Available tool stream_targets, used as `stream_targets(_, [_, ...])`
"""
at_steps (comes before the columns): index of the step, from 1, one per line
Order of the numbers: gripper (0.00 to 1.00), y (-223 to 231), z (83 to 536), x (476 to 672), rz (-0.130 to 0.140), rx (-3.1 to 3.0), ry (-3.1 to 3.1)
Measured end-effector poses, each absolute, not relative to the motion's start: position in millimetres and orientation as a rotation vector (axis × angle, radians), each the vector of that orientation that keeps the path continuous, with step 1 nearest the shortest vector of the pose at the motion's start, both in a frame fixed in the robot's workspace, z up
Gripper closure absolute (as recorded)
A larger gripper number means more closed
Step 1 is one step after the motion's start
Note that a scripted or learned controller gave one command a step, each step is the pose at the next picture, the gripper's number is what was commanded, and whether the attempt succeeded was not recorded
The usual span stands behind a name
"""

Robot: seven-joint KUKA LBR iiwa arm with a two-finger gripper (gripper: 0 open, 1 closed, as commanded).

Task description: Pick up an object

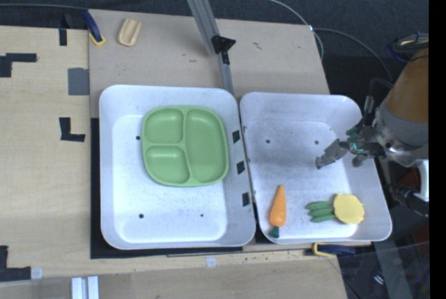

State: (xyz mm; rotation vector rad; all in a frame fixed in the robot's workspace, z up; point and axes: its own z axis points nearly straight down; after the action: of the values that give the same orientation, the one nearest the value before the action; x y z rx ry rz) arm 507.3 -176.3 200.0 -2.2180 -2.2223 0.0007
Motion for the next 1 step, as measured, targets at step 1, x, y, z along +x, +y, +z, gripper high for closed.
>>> stream_targets(1, [0.00, -176.5, 200.0, 507.3, 0.001, -2.218, -2.222])
